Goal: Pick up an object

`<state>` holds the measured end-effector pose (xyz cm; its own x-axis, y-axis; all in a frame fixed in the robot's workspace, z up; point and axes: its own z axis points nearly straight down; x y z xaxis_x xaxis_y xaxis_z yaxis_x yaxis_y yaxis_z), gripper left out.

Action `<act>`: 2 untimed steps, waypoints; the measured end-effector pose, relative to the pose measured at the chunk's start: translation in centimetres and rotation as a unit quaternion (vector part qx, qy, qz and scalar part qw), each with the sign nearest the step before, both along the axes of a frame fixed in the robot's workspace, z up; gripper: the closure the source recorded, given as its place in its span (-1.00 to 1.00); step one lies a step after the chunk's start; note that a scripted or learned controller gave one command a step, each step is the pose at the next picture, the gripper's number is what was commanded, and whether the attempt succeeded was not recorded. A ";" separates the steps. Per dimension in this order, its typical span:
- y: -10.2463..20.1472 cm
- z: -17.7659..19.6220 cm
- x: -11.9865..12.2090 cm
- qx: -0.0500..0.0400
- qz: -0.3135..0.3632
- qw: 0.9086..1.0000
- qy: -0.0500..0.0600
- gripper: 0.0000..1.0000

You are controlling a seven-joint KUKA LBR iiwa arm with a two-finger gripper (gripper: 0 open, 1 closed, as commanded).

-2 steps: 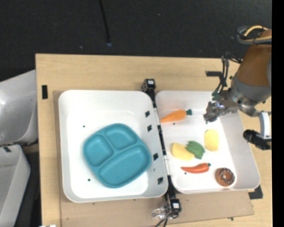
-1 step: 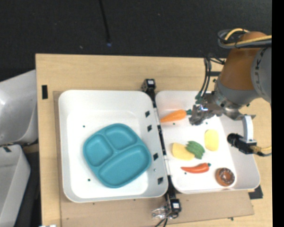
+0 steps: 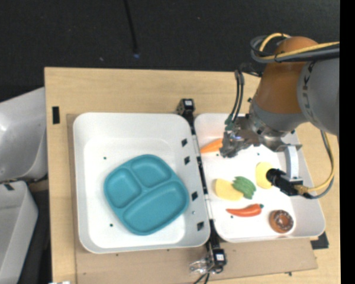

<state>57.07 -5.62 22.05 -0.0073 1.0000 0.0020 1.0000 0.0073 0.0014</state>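
Orange carrot-shaped toy (image 3: pixel 211 146), tapered and probably plastic, lies in the right-hand shallow white bin (image 3: pixel 310 220), hard against that bin's inner wall near its far corner. Of the pieces scattered there it sits closest to the pincer (image 3: pixel 229 148), so I judge it the thing being tried for. The pincer hangs low over the bin with its tip just beside the carrot's thick end, perhaps touching it; whether it is open, closed or gripping anything cannot be told, since the grey wrist and its cabling cover that spot from above.

The other pieces lie nearer the camera in the same bin: a pale yellow lemon-like piece (image 3: pixel 224 187) with a green leafy vegetable toy (image 3: pixel 245 185) touching its right side, a second yellow rounded piece (image 3: pixel 263 174) beside the arm's black fitting, a red chilli pepper toy (image 3: pixel 245 210) lying flat, and a brown ring-shaped doughnut toy (image 3: pixel 281 220) near the front corner. They are spread loosely, which leaves room to come down on one at a time.

The left-hand white bin (image 3: pixel 89 229) carries a teal plastic plate with three compartments (image 3: pixel 145 193), lying flat at a slant. Both bins rest side by side on the pale wooden worktop (image 3: pixel 59 87), joined by black clips, probably to keep them from sliding.

The carrot's place against the wall may leave little room on that side.
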 end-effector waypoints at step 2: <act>10.5 1.8 -2.1 0.000 0.000 1.000 0.000 1.00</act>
